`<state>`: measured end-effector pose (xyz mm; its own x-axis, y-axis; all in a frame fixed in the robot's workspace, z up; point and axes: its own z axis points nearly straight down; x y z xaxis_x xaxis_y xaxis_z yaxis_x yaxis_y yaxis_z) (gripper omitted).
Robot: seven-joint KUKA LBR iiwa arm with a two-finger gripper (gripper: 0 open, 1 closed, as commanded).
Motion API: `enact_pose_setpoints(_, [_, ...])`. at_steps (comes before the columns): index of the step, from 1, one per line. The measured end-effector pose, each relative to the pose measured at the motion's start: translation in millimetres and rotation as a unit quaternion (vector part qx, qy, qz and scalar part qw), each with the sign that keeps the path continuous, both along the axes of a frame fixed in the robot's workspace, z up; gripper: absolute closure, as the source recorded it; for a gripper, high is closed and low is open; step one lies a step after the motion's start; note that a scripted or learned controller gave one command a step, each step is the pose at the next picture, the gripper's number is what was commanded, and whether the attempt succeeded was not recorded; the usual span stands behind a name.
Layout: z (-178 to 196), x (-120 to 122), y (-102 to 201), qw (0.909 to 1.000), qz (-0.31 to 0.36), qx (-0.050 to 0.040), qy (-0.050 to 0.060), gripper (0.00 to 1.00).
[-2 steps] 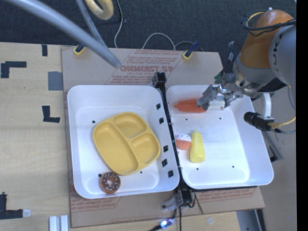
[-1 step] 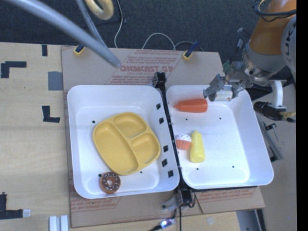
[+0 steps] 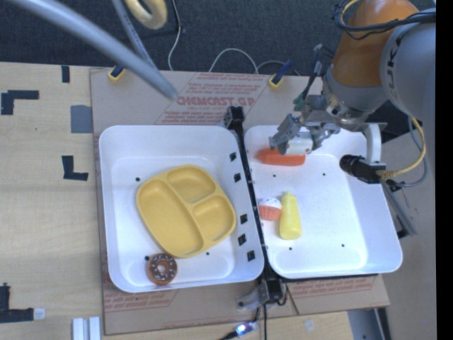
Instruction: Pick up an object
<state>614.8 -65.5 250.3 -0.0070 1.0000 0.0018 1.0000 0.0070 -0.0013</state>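
Cardboard (image 3: 212, 98) under the bins is reading "CHEMCAST" in red print. The arm is reaching in from the right, its pincer (image 3: 301, 139) hanging spread open right over the orange carrot (image 3: 280, 159) lying at the back of the right bin (image 3: 354, 218), fingers not gripping anything. The yellow bottle (image 3: 289, 216) is sitting nearer the front.

the arm (image 3: 407, 44) is a thick, rounded grey casing with a glossy orange band (image 3: 368, 30) above the wrist. black cables loop over the top of the orange part. below it sits a grey metal wrist block with dark fittings. a black cylindrical fitting (image 3: 357, 167) sticks out at the side, with a yellowish cable trailing from it.
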Motion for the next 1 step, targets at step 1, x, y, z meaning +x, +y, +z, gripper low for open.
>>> enact_pose_setpoints(1, [4.7,-2.2,51.5,1.0,-0.001,-0.0004,0.0,1.0])
